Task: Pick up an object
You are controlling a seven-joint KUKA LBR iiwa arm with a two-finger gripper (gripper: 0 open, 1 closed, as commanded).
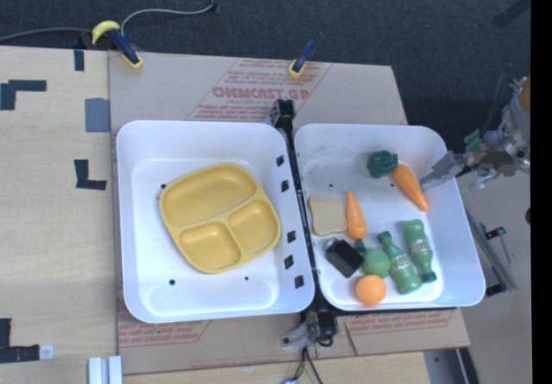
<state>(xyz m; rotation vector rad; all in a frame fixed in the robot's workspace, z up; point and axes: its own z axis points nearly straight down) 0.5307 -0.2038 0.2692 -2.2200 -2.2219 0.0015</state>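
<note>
The right bin (448,287) holds several toy foods. A dark green broccoli piece (382,163) lies near the far side, with a large orange carrot (411,186) just beside it. A smaller carrot (355,214) lies against a bread slice (327,215). Toward the near side are a black block (343,257), a green ball (376,262), an orange fruit (371,289) and two green bottles (401,266) (418,248). My gripper (442,172) hangs over the bin's right rim, just right of the large carrot, holding nothing I can see.
The left bin (138,287) holds a yellow divided plate (220,217). A black divider with clips (291,201) separates the bins. Two yellow-and-blue clamps (116,39) (301,61) pin the cardboard at the far edge. Arm hardware (509,145) stands at the right.
</note>
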